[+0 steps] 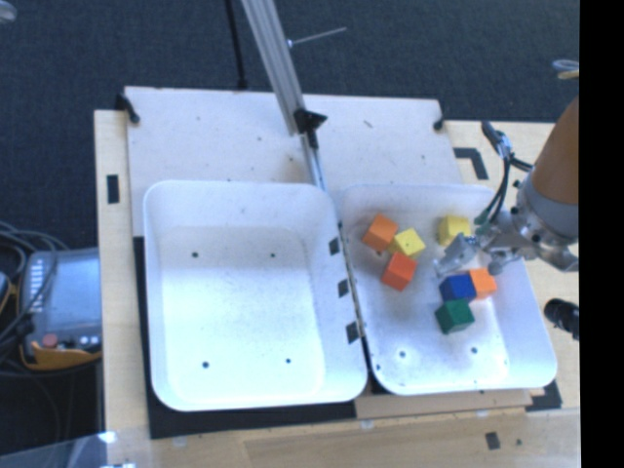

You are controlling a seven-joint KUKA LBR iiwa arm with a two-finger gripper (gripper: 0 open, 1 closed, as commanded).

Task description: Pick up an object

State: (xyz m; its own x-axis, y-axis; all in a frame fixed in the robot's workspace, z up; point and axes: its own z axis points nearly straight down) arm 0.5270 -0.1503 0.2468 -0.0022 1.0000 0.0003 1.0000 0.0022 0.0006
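Above right bin (pixel 526 359) — pincer (pixel 466 252), blue block (pixel 456 287)

Setting: a robotics lab or test cell. Evidence: a wooden table (pixel 292 437) carrying two white bins (pixel 244 291) on a white board, an aluminium mast (pixel 273 47) rising over it, dark carpet (pixel 97 27), cables and a control pendant (pixel 63 300) at left, a robot arm (pixel 556 178) at right.

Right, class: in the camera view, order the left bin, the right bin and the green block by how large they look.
1. Left bin
2. Right bin, close behind, so this ranking is unsure
3. Green block, by far the smallest
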